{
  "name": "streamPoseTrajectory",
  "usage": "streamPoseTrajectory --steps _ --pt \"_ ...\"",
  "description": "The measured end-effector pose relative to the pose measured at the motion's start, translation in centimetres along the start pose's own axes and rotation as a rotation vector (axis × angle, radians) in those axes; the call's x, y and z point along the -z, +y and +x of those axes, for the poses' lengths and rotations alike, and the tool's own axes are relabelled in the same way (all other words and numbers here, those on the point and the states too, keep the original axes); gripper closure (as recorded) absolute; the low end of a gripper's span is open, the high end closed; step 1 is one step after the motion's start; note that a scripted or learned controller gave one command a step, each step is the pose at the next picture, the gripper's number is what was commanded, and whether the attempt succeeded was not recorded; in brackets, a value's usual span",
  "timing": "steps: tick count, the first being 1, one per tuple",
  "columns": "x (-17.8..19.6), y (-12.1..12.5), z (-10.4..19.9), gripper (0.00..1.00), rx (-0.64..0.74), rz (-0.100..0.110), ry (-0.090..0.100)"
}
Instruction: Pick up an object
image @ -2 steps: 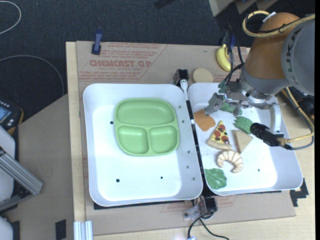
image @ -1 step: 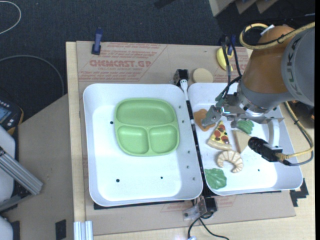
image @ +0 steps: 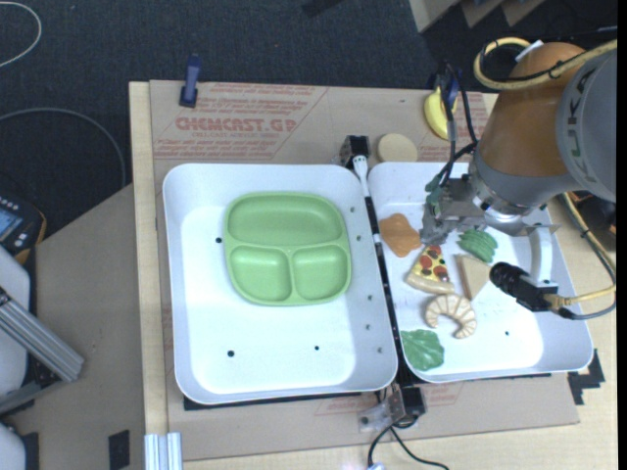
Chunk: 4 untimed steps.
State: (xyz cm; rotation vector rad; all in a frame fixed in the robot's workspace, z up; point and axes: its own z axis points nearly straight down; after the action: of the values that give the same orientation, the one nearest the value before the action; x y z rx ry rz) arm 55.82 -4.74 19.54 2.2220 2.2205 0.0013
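The grey arm with the orange band comes in from the right and hangs over the right bin (image: 558,355). Its gripper (image: 433,225) is low over the upper part of this bin, but whether it is open or closed I cannot tell, because the wrist covers it from above. Nothing can be seen held in it.

The things to pick all lie in the right bin. An orange-brown flat piece (image: 399,233), perhaps a toy bread slice, lies just to the left of the gripper, near the wall between the bins. Below it is a pizza slice (image: 429,267), and beside that a pale wedge (image: 474,278). A croissant (image: 452,313) lies lower, and a green leaf (image: 423,349) sits near the front wall. Another green piece (image: 478,245) lies just to the right of the gripper, partly under the arm.

The left bin (image: 196,292) holds a green divided plate (image: 287,246), lying flat in its upper half.
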Motion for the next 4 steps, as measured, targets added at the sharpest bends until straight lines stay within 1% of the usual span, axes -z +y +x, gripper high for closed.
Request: streamPoseTrajectory --steps 1,2,3,4 --pt "-1.1 -2.0 6.4 1.00 0.007 0.006 0.003" --pt "16.4 -3.1 14.3 1.00 0.012 -0.019 0.007" --pt "8.2 -6.0 16.7 1.00 0.004 0.012 -0.001" --pt "14.8 -8.0 25.7 1.00 0.013 -0.006 0.006"
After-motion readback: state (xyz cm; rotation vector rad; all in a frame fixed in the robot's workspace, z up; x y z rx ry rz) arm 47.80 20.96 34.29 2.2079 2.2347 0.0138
